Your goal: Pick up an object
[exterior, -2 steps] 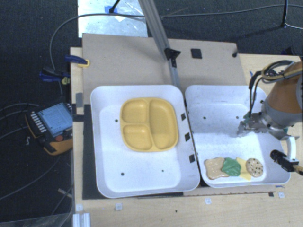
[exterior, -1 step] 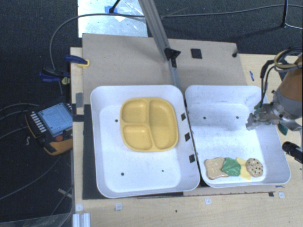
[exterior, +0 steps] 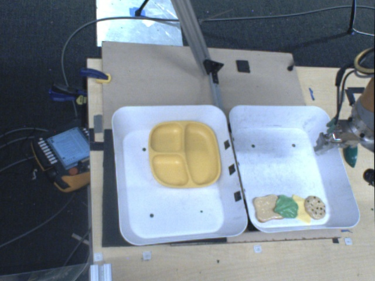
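Note:
Several toy food pieces lie along the near edge of the right bin (exterior: 275, 151): a tan bread slice (exterior: 266, 209), a green leaf (exterior: 286, 206), a yellow cheese piece (exterior: 302, 213) and a chocolate-chip cookie (exterior: 316, 206). The leaf overlaps the bread and the cheese. My gripper (exterior: 338, 143) hangs over the right rim of the right bin, well behind the food and to its right. I see nothing held in it.
A yellow three-compartment plate (exterior: 185, 154) sits in the left bin (exterior: 135, 215). A slanted grey pole (exterior: 196, 37) crosses behind the bins. A handheld device (exterior: 63, 154) and cables lie on the floor at left.

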Available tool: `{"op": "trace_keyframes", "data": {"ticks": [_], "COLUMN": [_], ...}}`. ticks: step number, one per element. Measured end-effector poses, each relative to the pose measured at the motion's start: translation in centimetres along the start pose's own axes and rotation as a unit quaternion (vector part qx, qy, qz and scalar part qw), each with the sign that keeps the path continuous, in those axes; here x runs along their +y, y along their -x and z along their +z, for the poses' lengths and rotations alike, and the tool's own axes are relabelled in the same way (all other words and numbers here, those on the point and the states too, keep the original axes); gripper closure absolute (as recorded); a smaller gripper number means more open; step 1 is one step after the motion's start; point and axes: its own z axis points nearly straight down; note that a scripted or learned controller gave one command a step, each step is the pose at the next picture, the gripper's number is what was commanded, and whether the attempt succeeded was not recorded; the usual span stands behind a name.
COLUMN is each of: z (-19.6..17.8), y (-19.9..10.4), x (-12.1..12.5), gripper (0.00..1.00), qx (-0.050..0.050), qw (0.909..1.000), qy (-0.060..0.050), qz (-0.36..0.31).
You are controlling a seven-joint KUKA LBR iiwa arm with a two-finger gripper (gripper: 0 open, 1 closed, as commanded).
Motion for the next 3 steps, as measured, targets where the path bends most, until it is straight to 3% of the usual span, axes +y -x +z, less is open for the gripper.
{"op": "trace_keyframes", "data": {"ticks": [1,3], "z": [-4.5,-5.6], "y": [0.1,-9.7], "x": [0.7,2.3], "gripper": [1.0,1.0], "qx": [0.0,0.002], "qw": [1.0,1.0], "qy": [0.0,-0.002], "qz": [-0.001,-0.003]}}
